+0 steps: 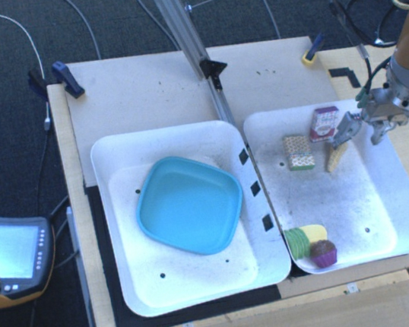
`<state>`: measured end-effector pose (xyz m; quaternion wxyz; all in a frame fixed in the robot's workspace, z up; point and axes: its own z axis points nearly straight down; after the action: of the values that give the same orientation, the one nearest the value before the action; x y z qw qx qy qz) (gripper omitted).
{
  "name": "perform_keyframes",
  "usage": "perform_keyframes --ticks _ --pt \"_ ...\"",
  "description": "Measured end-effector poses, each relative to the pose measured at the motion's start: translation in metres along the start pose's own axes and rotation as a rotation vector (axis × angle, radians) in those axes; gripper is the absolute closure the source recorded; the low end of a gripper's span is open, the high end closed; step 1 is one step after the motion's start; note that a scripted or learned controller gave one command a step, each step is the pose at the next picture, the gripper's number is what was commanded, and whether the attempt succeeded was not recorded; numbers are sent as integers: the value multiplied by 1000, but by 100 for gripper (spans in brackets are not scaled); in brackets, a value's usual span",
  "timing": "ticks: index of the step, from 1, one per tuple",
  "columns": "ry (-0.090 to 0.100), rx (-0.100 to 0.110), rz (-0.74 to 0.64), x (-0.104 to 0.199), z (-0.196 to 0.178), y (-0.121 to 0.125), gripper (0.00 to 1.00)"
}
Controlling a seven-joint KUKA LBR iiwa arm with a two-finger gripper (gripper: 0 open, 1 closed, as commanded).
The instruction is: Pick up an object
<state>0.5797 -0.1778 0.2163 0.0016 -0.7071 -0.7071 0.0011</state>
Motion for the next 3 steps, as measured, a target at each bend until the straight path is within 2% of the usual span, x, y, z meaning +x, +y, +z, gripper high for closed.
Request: perform_keyframes --ticks 2,3 --pt "0 0 0 4 115 -2 0" --pt "-1 -6 0 4 101 -1 100"
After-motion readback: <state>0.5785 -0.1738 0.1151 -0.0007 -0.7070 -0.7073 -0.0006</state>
